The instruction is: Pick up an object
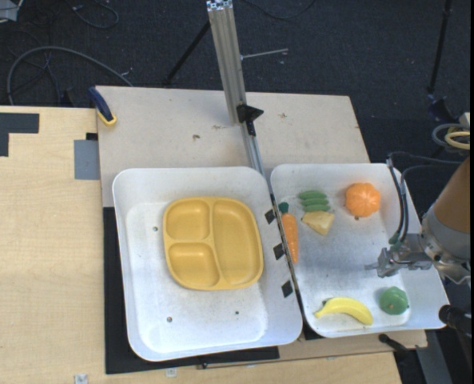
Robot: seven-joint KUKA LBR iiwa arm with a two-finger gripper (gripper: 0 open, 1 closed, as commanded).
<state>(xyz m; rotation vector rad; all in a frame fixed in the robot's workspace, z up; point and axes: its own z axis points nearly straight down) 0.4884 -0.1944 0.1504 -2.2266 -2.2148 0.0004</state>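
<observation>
The right bin (344, 174) holds an orange (363, 199), a green pod-shaped toy (313, 198), a pale yellow wedge (319, 222), a carrot (289, 235) along its left wall, a banana (345, 310) and a green apple (393, 300). My gripper (390, 265) hangs low over the bin's right side, just above the green apple and right of the bare middle. Nothing shows between its fingers.
The left bin (141, 198) carries a yellow three-compartment plate (213, 242). A metal post (230, 54) rises behind the bins, with black clips along the seam between them. Wooden benchtop (37, 238) lies to the left.
</observation>
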